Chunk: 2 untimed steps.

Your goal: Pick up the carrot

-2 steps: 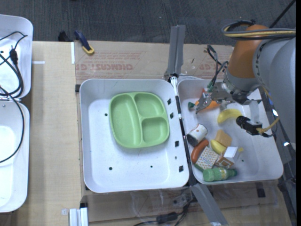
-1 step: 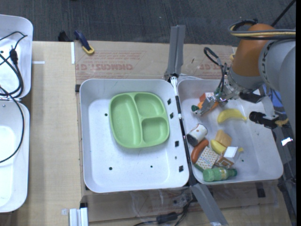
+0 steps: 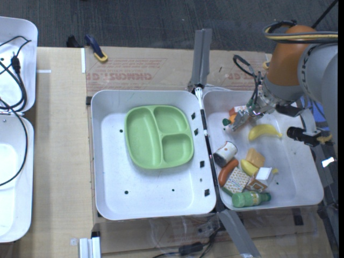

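A: Where is the carrot sitting?

B: The small orange carrot with a green leafy tip (image 3: 232, 117) is lying in the right-hand shallow white plastic bin (image 3: 301, 190), up toward that bin's eleven o'clock. Its body is showing as a short orange-red stub, with the green end pointing toward eight o'clock. Much of it is being hidden by the tool, so its full shape is unclear.

A: And the arm?

B: The grey arm with the orange band (image 3: 293, 58) is reaching in from three o'clock, and its metal two-finger gripper (image 3: 243, 117) is hanging right over the carrot, tilted toward eight o'clock. I cannot tell how the tool is set, or whether anything is sitting in it.

A: What is lying around it?

B: A yellow plastic banana (image 3: 264, 131) is resting just beside the gripper at its four o'clock. Further toward six o'clock a green plastic bottle (image 3: 250, 199) is lying on its side near the bin's bottom wall.

A: And the other bin?

B: The left-hand shallow white bin (image 3: 107, 192) is holding a pale green three-compartment plate (image 3: 159, 136), well apart from the carrot
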Tool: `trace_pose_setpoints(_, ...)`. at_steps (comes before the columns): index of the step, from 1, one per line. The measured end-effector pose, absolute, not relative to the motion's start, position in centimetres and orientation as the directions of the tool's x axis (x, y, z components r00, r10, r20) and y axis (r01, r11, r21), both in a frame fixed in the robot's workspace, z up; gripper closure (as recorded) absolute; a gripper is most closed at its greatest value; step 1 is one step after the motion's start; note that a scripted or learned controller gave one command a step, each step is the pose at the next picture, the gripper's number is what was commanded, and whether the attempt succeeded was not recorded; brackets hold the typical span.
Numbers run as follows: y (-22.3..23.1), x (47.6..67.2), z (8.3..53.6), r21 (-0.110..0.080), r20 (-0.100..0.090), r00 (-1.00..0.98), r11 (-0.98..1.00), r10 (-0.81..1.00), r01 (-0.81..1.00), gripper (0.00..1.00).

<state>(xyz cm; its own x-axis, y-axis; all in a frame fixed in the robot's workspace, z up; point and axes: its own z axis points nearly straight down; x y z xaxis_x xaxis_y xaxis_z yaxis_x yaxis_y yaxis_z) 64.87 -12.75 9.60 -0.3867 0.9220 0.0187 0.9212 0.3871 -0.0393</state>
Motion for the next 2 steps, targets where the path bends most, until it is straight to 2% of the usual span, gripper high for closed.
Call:
trace_pose_setpoints(1, -7.64, 66.04, 23.57, 0.004, -0.005, -0.522, 0.522, 0.853, 0.853, 1.0)
trace_pose_setpoints(2, -7.68, 65.95, 23.33, 0.001, -0.002, -0.521, 0.521, 0.853, 0.853, 0.0)
